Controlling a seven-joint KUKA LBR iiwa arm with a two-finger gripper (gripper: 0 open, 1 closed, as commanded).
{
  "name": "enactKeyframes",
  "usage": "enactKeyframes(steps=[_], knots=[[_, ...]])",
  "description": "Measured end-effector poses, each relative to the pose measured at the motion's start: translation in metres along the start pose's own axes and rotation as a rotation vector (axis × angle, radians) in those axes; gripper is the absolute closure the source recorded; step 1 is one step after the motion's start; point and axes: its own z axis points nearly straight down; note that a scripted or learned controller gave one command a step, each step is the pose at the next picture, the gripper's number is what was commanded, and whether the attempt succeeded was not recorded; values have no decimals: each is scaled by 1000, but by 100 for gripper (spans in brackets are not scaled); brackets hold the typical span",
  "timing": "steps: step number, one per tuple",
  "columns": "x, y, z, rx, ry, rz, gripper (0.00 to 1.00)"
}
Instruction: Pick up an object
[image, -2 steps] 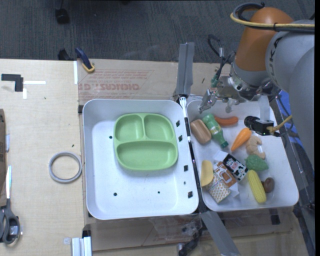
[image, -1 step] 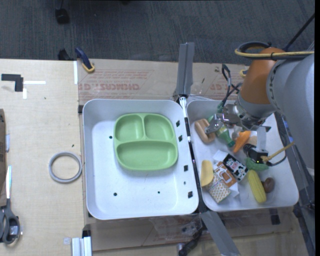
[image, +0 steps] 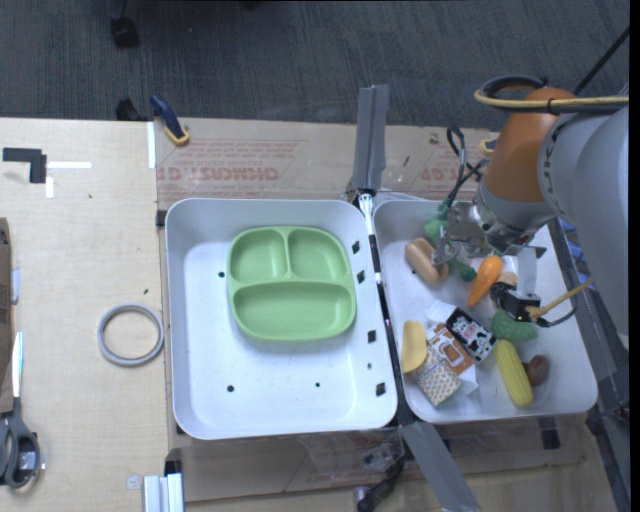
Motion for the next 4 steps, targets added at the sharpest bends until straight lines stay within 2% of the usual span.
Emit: enactKeyframes(steps=[1,2,3,4], knots=[[57,17,-86,5,-1,-32,100],[57,17,-86,6,-1,-32,0],[1,-76,14,7,0,-116,0],[-39,-138,14,7,1,-273,0]])
